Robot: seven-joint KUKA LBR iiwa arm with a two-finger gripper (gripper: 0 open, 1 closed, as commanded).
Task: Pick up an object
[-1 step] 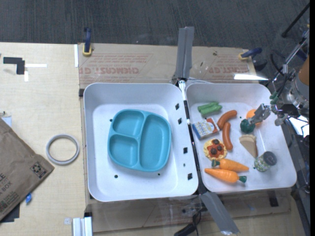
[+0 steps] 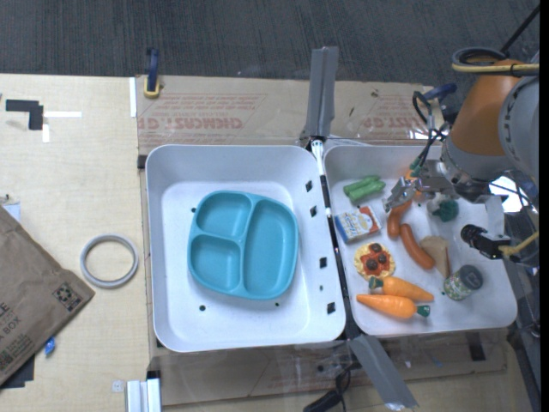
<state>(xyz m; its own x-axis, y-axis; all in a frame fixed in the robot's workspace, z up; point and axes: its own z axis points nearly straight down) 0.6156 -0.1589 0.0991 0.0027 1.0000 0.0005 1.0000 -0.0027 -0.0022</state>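
Hovering over right bin point(image 2: 489, 312), gripper point(image 2: 401, 194) above sausages point(image 2: 410, 237).
Lying nearby: carrots point(image 2: 396, 298), pizza toy point(image 2: 374, 261); finger spread impossible to tell.

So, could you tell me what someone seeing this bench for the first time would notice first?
Probably the blue divided plate, lying alone in the left white bin. Next, the clutter of toy food in the right white bin: carrots near its front, a hot dog in the middle and a green piece at the back. The grey and orange arm reaches in from the right, its gripper low over the bin's back part.
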